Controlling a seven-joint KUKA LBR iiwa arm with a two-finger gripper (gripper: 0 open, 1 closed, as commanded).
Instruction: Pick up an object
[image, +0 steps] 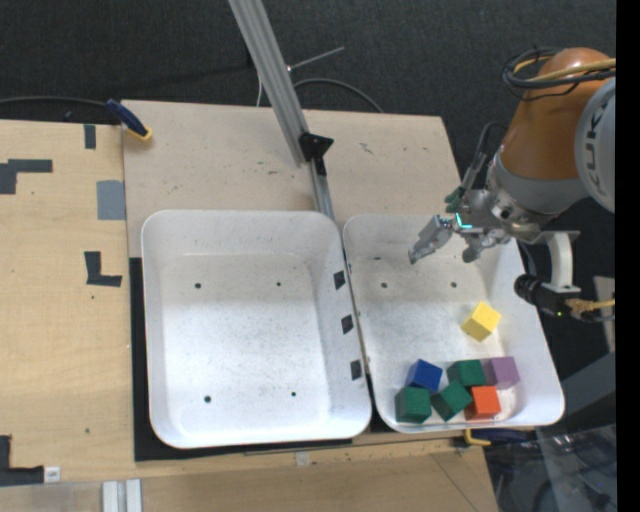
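My gripper (445, 247) hangs over the far part of the right bin (392, 300), its fingers (424, 243) spread open with nothing between them. A yellow block (481, 321) lies alone below and to the right of the gripper, well apart from it. Along the bin's near edge sits a cluster: a blue block (424, 375), a green block (412, 404), a second green block (452, 400), a third green block (466, 373), an orange block (485, 401) and a purple block (503, 371).
The left bin (240, 330) stands beside the right one, the two rims meeting in the middle. A slanted metal rail (285, 95) runs from the top down to the bins' far junction. Cables (548, 62) loop over the arm at the upper right.
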